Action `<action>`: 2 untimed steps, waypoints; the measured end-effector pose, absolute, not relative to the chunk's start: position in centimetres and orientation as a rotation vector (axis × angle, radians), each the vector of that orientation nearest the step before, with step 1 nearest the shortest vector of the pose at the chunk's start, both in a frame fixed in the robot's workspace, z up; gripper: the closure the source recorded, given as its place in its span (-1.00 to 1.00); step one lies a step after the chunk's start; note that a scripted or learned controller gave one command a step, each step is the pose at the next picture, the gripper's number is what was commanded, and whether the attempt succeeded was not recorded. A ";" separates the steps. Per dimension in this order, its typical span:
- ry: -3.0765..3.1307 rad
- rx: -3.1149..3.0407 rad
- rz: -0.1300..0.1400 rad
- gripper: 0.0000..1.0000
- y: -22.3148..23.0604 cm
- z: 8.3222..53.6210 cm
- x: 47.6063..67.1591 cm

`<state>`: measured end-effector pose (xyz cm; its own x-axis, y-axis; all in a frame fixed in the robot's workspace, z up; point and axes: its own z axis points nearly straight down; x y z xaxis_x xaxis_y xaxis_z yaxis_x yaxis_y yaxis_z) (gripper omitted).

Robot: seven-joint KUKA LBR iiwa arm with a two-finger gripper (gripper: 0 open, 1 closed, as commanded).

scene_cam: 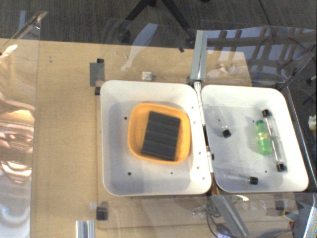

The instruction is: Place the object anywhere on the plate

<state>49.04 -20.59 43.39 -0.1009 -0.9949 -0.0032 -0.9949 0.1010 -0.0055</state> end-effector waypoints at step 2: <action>1.856 -2.528 -0.002 -1.00 -20.0 43.3 49.0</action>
<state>49.01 -20.03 43.33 0.2996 -0.9541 -0.0022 -0.9541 -0.2996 -0.0053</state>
